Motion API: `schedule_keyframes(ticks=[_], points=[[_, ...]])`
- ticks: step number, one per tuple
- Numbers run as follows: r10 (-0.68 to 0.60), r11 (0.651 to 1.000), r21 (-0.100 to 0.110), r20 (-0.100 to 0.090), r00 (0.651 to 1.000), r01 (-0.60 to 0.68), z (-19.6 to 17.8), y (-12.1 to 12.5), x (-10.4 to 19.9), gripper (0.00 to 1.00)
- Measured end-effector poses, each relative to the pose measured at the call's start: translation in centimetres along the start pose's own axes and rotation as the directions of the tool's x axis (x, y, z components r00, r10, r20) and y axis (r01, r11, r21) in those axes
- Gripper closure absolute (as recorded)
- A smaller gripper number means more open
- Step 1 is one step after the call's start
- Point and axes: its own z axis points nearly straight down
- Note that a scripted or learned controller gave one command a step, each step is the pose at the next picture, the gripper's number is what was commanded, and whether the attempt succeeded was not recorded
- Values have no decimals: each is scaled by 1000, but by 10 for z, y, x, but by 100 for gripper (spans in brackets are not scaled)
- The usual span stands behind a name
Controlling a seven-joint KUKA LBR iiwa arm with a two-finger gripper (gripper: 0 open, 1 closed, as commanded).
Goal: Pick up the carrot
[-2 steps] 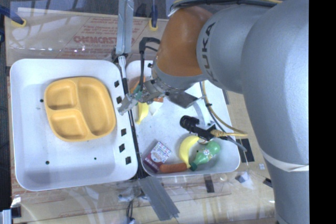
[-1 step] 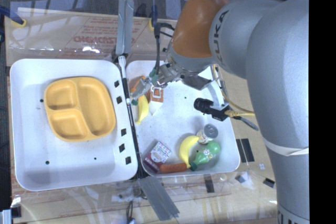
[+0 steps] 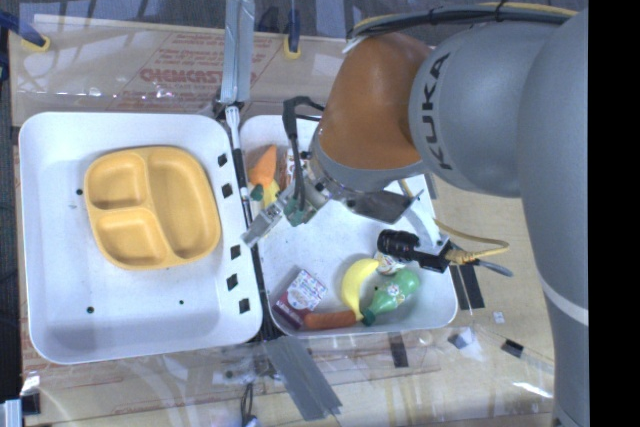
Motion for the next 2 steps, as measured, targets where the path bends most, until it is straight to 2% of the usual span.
schedule_keyframes(ticks=[1, 2], points=[[-194, 981, -2, 4, 981, 194, -2, 20, -103, 0], [-321, 947, -3, 5, 947, 321, 11, 90, -35, 0]])
